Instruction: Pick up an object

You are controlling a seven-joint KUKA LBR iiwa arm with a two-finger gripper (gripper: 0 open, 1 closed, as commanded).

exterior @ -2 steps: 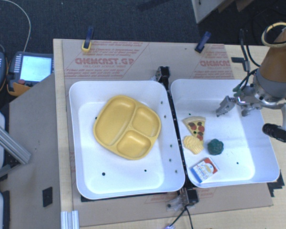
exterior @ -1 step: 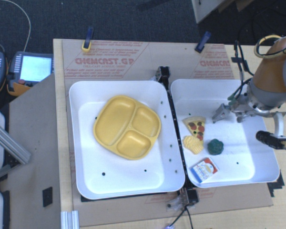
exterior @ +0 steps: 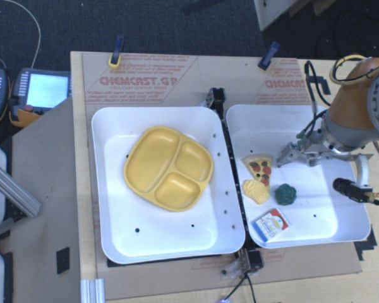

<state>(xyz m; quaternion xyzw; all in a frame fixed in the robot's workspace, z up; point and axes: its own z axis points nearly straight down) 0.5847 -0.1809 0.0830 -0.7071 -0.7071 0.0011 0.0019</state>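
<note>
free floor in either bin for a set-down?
Left bin: bare strip along the near wall, below the yellow divided plate. Right bin: bare near-right floor, right of the green ball and packet. Crowded by the divider: pizza slice, yellow toy.

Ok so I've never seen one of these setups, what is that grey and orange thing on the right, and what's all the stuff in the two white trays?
That is a robot arm, filmed by one camera looking down at a slant. Its gripper hangs over the right bin, near the toys there: a pizza slice, a yellow piece, a green lump and a small packet. The left bin holds a yellow divided plate. Nothing shows between the gripper's fingers, so it holds nothing.
</note>
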